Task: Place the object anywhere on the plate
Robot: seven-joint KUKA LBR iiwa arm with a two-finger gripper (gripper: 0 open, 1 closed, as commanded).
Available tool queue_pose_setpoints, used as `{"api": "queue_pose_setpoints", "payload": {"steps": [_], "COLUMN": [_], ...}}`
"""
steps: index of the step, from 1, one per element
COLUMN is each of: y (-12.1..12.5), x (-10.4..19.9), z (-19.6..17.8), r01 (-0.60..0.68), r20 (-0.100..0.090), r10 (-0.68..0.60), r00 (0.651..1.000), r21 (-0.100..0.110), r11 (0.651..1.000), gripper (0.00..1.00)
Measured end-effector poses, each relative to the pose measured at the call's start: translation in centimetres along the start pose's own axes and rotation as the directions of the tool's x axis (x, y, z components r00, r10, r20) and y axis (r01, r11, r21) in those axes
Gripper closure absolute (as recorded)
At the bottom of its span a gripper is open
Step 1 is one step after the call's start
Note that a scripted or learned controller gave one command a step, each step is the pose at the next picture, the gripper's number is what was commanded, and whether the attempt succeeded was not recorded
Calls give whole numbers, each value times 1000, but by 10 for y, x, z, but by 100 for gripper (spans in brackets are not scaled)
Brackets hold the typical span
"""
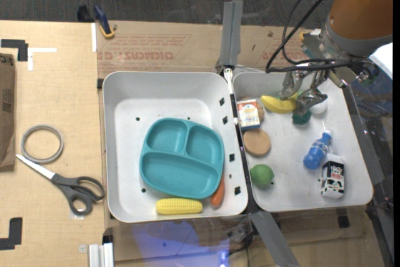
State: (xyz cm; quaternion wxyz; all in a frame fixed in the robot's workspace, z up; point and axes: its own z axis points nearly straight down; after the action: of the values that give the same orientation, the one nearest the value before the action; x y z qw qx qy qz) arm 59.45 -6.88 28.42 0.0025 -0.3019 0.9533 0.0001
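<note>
Banana (pixel 277 103) in right bin — just beside gripper (pixel 304 92), its left.

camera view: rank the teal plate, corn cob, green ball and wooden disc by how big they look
1. teal plate, by far the largest
2. corn cob
3. wooden disc and green ball look about alike, too close to rank
</note>
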Motion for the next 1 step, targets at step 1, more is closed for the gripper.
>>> {"api": "queue_pose_setpoints", "payload": {"steps": [1], "y": [-9], "x": [57], "z": [-15], "r01": [315], "r20": [-1], "r10": [-315], "r00": [949], "r21": [-2], "r11": [949], "gripper": [100]}}
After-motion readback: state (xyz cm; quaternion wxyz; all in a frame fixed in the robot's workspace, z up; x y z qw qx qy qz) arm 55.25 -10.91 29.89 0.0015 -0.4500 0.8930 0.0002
